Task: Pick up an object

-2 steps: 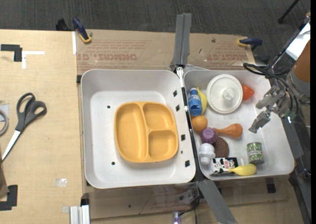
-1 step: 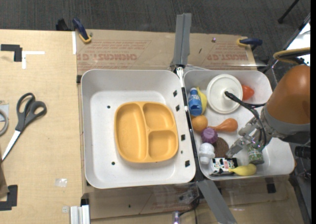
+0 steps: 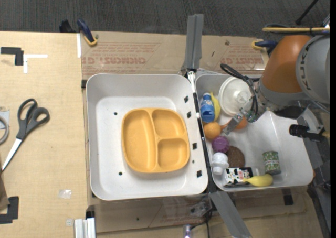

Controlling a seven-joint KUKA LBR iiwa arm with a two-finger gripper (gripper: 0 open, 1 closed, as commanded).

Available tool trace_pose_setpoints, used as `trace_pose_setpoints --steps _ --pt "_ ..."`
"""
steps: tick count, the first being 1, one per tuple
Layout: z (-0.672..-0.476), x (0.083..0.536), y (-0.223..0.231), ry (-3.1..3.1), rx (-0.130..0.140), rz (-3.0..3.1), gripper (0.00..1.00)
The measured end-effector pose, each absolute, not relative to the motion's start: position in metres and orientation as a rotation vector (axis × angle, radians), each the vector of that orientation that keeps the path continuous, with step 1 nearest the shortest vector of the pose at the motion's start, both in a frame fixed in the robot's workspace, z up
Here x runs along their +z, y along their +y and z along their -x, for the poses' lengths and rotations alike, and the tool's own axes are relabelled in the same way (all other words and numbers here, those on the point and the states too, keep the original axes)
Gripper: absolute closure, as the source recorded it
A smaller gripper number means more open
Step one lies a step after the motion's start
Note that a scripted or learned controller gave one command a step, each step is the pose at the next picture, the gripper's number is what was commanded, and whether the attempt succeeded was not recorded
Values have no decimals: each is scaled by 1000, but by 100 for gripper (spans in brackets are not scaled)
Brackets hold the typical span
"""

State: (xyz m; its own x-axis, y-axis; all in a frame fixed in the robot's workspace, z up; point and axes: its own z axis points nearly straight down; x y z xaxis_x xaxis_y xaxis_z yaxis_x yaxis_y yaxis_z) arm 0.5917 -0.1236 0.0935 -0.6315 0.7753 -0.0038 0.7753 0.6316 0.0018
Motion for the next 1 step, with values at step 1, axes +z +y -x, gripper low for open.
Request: trace_pose_setpoints --steps 1 --pt "-592 103 -124 2833 -4 -1344 100"
